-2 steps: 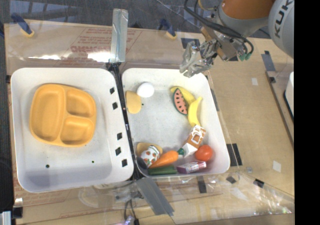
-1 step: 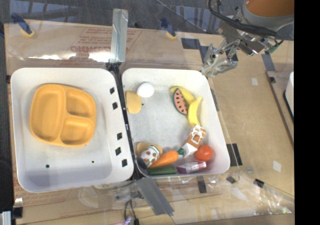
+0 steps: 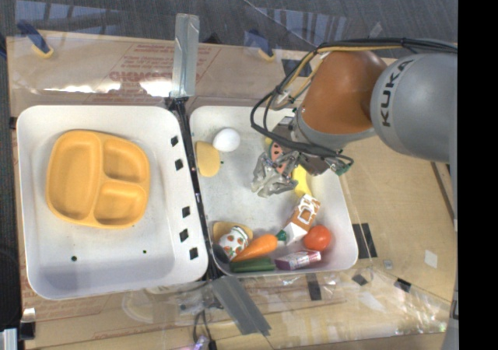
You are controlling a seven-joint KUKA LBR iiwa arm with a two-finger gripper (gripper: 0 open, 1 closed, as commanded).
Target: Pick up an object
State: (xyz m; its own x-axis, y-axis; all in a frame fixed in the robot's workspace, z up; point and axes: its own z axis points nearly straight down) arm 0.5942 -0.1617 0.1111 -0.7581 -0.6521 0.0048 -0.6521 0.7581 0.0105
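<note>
Item 1. Two-finger metal gripper (image 3: pixel 268 180) on a grey arm with an orange band (image 3: pixel 340 93), reaching in from the right, lowered over the middle of the right-hand shallow white bin (image 3: pixel 233 201). The fingers hang just above or on the bin floor; whether they are apart or together cannot be told, and nothing is seen between them.

Item 2. Yellow, banana-like piece (image 3: pixel 302 178), just to the right of the fingers, partly hidden under the wrist.

Item 3. Small white and orange carton (image 3: pixel 305 214), below and right of the fingers, near them.

Item 4. Round red tomato-like ball (image 3: pixel 317 238), beyond the carton, lower right of the fingers, by the bin's lower right corner.

Item 5. Orange plastic carrot (image 3: pixel 261 246), below the fingers, well apart from them, lying slantwise.

Item 6. Round white toy with coloured spots (image 3: pixel 232 243), just left of the carrot, lower left of the fingers.

Item 7. Dark green long piece (image 3: pixel 250 266) and purple and white packet (image 3: pixel 299 260), along the bin's near wall, farthest below the fingers.

Item 8. White egg-shaped ball (image 3: pixel 226 140), up and left of the fingers, apart from them.

Item 9. Pale yellow flat round piece (image 3: pixel 207 159), left of the fingers, beside the bin's left wall, just below the white ball.

Item 10. Left-hand shallow white bin (image 3: pixel 101 263), well to the left of the fingers, holding a yellow plastic divided tray with three compartments (image 3: pixel 97 178).
</note>
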